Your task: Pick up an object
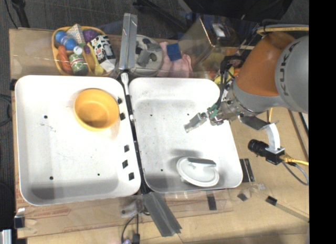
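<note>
Nearest, white lid (198,171) lies flat in right bin (157,133); my end effector (192,124), state untellable, may skid off it.

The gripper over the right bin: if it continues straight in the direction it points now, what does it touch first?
The gripper points left and slightly down in the camera view, over the right bin. Likely it meets the bin's bare floor first, or, if it stays higher, the divider between bins. Its height is unclear.

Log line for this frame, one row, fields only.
gripper: over right bin, nothing seen held | white dish: right bin, near edge | yellow bowl: left bin
</note>
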{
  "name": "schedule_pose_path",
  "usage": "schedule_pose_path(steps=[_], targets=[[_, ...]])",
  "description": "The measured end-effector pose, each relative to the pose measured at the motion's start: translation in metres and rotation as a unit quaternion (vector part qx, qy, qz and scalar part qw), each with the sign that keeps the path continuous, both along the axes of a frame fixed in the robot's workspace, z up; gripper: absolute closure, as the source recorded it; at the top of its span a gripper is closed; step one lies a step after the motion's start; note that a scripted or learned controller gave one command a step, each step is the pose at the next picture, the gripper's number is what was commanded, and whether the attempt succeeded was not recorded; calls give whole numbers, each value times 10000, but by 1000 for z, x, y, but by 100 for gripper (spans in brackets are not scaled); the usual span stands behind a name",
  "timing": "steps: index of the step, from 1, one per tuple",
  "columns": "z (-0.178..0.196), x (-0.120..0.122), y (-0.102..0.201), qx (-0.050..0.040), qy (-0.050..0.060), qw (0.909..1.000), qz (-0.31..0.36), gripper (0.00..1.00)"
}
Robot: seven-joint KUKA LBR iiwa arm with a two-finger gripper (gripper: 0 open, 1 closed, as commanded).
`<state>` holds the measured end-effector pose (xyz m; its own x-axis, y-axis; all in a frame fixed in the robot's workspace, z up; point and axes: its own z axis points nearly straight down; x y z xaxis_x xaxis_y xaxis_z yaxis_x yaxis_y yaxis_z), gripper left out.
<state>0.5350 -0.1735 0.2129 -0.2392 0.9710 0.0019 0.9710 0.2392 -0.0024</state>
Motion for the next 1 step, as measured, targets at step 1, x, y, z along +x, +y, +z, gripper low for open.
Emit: schedule_pose_path(steps=[1], targets=[[-25,-38,-10,-3,2,10000,76,0]])
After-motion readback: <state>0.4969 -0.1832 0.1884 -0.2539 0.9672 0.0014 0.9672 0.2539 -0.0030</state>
